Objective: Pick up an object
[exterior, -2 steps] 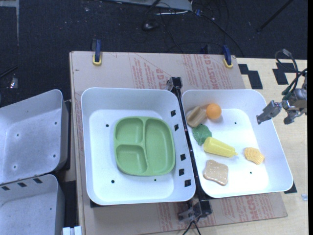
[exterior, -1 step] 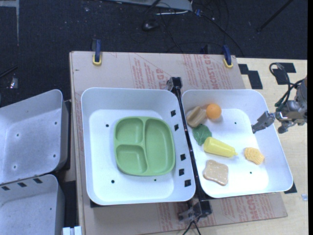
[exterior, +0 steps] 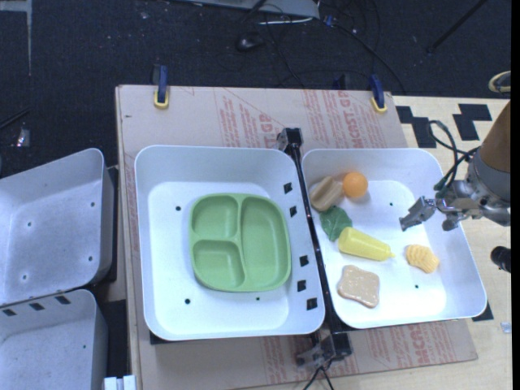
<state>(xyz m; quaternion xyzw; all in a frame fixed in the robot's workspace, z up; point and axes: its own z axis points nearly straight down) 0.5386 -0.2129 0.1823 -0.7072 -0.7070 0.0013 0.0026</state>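
Observation:
The right bin (exterior: 455, 299) holds several toy foods. An orange ball (exterior: 354, 184) lies beside a tan bread roll (exterior: 326, 192) at the back. A green leafy piece (exterior: 335, 221) touches a yellow corn cob (exterior: 365, 244) in the middle. A toast slice (exterior: 359, 286) lies near the front, and a ridged yellow piece (exterior: 422, 257) sits toward the right. My gripper (exterior: 432, 216) hovers open over the bin's right side, just behind the ridged yellow piece, with nothing between its fingers.
The left bin (exterior: 162, 299) carries a green divided plate (exterior: 240, 243). A black divider (exterior: 307, 218) runs between the bins. Both rest on a cardboard-covered bench (exterior: 236, 112) held by clamps. Spare white bins (exterior: 49, 218) lie off to the left.

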